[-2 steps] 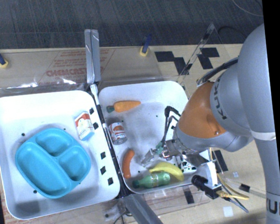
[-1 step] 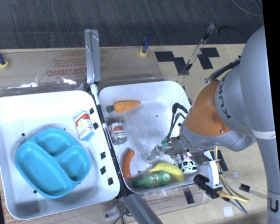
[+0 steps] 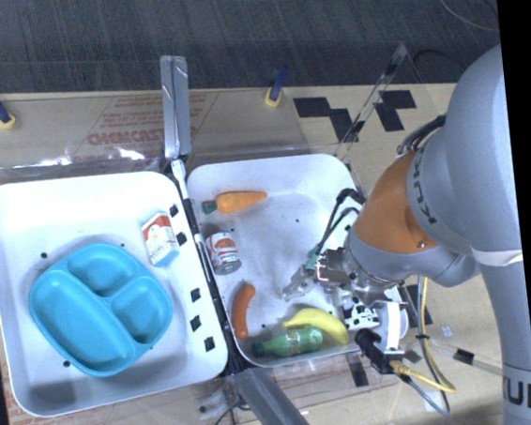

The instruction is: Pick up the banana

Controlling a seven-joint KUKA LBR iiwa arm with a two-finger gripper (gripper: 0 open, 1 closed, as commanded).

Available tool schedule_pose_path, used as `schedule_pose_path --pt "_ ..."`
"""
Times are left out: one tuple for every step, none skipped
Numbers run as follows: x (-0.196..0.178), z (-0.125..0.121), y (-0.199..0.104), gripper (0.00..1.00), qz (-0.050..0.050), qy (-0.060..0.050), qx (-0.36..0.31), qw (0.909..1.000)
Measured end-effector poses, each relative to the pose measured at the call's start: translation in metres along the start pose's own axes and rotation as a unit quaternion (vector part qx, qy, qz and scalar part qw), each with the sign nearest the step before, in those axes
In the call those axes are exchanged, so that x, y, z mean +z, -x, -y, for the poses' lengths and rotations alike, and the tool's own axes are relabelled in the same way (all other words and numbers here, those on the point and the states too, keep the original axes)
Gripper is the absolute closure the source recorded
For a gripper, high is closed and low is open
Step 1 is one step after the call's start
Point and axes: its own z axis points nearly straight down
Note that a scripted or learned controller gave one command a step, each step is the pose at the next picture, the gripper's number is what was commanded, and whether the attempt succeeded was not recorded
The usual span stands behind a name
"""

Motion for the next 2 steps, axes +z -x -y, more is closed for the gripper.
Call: schedule_pose_path --pt "0.002 -0.002 0.017 0.00 -0.003 -0.006 -0.215 0.9765" --pt "0.002 0.003 0.002 0.00 0.002 -0.005 -0.132 0.9913"
